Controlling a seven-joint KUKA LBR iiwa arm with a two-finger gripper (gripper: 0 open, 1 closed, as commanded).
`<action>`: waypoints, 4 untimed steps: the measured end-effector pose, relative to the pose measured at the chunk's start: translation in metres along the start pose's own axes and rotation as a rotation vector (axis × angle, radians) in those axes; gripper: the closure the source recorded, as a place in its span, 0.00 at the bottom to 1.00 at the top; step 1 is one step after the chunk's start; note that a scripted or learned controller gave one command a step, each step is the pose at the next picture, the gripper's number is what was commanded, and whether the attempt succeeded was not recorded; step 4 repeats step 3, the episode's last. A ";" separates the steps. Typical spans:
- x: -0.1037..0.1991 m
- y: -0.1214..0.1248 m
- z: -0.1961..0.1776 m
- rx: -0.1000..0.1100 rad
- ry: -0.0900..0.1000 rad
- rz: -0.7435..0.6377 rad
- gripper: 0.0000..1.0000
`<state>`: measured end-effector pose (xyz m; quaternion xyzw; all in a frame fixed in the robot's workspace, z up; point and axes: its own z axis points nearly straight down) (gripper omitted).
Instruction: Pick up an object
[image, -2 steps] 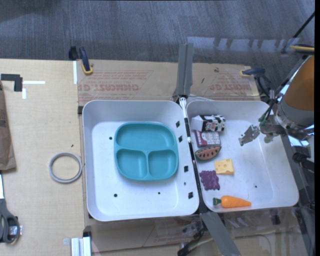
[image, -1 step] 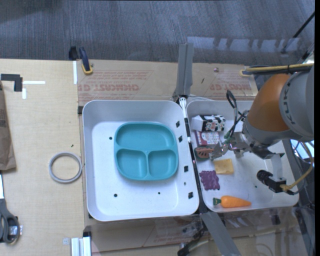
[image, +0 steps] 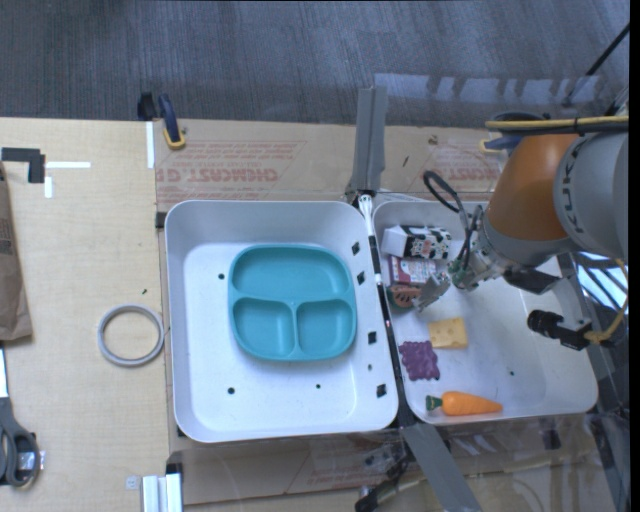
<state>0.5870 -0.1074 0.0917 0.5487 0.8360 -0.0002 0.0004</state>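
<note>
free: right bin (image: 540, 385) centre | blocked: cheese (image: 448, 333), grapes (image: 419, 360), carrot (image: 468, 404)

Camera position: fixed above the pale wooden bench (image: 80, 260), far enough off to take in both bins whole.
Facing: down at a slant; the bench's far edge meets grey carpet along the top.
Left bin: shallow white bin (image: 190, 330) holding a teal divided plate (image: 293, 301), near centre.
Right bin: second shallow white bin (image: 540, 385), toward the right.
Arm entry: grey arm with orange band (image: 540, 190) from the right.
</note>
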 end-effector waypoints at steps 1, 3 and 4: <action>-0.032 0.002 -0.008 0.000 -0.001 -0.023 0.00; 0.005 -0.021 0.000 -0.001 0.000 -0.298 0.00; 0.005 -0.021 0.000 -0.001 0.000 -0.298 0.00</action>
